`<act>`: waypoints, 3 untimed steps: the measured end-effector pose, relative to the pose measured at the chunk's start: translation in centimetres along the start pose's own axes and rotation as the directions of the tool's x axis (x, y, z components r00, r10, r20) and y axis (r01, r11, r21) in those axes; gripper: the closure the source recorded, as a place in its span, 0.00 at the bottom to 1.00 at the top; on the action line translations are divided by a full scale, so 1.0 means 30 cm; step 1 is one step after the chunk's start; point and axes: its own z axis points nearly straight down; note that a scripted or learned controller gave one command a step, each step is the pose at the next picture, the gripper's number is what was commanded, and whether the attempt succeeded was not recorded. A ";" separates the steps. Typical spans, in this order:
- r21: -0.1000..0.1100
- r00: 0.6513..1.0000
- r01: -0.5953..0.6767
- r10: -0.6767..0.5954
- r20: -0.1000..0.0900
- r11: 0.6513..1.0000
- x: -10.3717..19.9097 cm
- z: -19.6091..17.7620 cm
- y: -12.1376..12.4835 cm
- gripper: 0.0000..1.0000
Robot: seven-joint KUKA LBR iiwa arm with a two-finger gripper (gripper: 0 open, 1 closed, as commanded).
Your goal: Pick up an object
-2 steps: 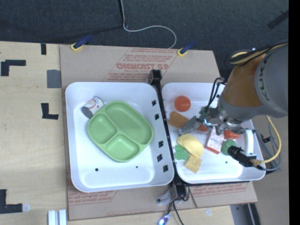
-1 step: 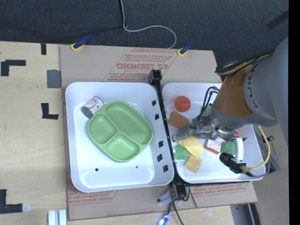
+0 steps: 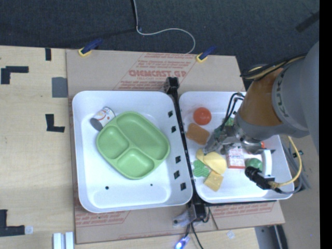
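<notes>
My gripper (image 3: 213,143) is down in the right bin (image 3: 270,191), right over the small yellow block (image 3: 216,162) next to the brown piece (image 3: 197,134) and orange ball (image 3: 202,115). The block looks light, stiff and a bit slick, so I'd pinch across its flat sides. Can't tell how my grip stands, honestly.

We found the divided plate (image 3: 133,144) in the left bin (image 3: 83,139), a cup (image 3: 102,118) touching its upper-left rim; the ball (image 3: 202,115), right of the plate, lay in the right bin (image 3: 207,98).
</notes>
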 end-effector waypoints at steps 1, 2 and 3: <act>0.004 1.000 -0.001 0.001 -0.002 1.000 0.004 -0.203 0.010 1.00; 0.004 1.000 -0.001 0.001 -0.002 1.000 0.005 -0.373 0.012 1.00; 0.004 1.000 0.002 -0.002 -0.003 1.000 0.155 -0.410 0.092 1.00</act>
